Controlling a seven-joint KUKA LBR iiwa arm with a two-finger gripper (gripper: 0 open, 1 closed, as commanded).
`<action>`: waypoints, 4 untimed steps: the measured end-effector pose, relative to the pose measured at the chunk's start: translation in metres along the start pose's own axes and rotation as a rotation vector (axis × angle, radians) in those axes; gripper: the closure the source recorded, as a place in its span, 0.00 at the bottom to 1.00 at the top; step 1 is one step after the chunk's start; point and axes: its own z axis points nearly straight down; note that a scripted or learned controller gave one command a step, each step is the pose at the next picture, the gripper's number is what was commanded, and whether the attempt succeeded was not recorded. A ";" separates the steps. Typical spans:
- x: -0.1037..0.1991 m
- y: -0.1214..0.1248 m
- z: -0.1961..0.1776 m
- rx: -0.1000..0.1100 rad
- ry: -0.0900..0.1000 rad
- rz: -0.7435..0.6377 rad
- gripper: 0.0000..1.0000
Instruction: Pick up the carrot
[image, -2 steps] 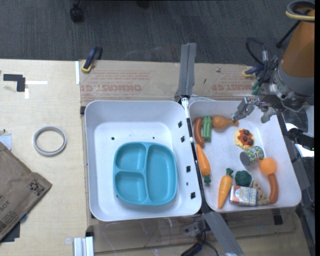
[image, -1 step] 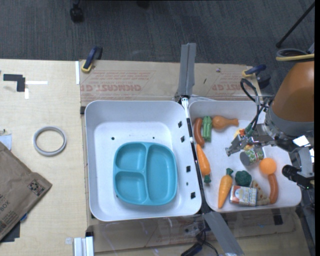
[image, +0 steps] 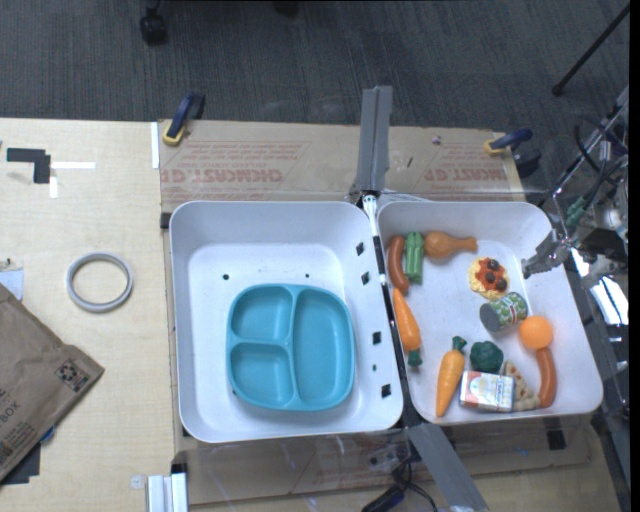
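Carrot (image: 451, 374) in right bin, near side: toy, likely light, stiff, slick. Grip mid-body across width. Pincer (image: 548, 260) state: cannot tell.

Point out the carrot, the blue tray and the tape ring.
carrot (image: 449, 373): camera view, middle of its orange body
blue tray (image: 292, 347): camera view, divider between compartments
tape ring (image: 100, 264): camera view, top of its band
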 end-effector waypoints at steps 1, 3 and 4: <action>-0.031 0.039 -0.039 -0.002 -0.001 -0.215 0.00; 0.018 -0.031 0.139 0.001 0.001 -0.120 0.00; 0.066 -0.060 0.142 0.001 0.002 -0.236 0.00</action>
